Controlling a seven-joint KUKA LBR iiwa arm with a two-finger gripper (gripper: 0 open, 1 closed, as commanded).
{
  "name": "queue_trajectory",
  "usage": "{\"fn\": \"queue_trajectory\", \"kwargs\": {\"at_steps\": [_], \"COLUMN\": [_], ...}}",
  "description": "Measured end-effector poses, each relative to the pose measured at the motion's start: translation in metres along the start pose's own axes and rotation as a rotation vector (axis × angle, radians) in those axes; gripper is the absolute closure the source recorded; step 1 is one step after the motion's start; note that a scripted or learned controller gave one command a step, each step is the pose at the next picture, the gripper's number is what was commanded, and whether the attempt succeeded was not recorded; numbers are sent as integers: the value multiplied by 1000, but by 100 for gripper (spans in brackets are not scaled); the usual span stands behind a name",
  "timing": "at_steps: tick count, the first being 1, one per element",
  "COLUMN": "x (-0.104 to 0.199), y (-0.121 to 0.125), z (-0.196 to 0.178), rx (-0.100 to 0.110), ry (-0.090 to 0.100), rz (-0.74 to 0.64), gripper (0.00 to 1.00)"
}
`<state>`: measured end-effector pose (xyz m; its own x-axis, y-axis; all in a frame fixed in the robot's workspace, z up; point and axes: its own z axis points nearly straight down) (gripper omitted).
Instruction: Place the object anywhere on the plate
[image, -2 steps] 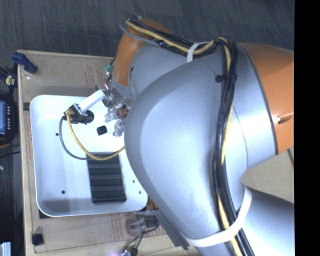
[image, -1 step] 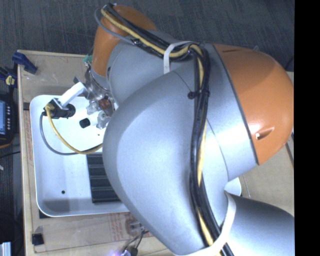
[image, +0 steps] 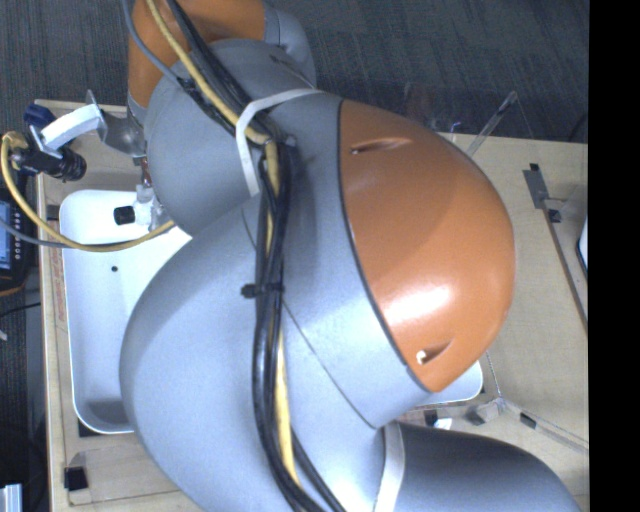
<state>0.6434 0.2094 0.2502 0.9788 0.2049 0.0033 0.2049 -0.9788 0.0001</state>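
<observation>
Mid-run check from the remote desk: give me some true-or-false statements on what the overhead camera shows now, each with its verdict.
1. The arm covers most of the view. True.
2. The arm's rounded cap is blue. False: it is orange.
3. A bare part of a white bin shows at the view's left. True.
4. The cables running along the arm are all white. False: they are black and yellow.
5. A small dark thing lies in the bin's upper corner. True.

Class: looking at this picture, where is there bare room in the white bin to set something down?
A bare strip of the white bin runs along its left wall, beside the grey arm. Near the top left corner a small black thing crowds it. The arm hides the rest.
</observation>
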Motion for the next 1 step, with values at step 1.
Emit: {"fn": "queue_trajectory", "kwargs": {"at_steps": [1], "x": [1], "y": [15], "z": [-39], "rx": [-3], "ry": [-1], "rz": [1], "gripper": [100]}}
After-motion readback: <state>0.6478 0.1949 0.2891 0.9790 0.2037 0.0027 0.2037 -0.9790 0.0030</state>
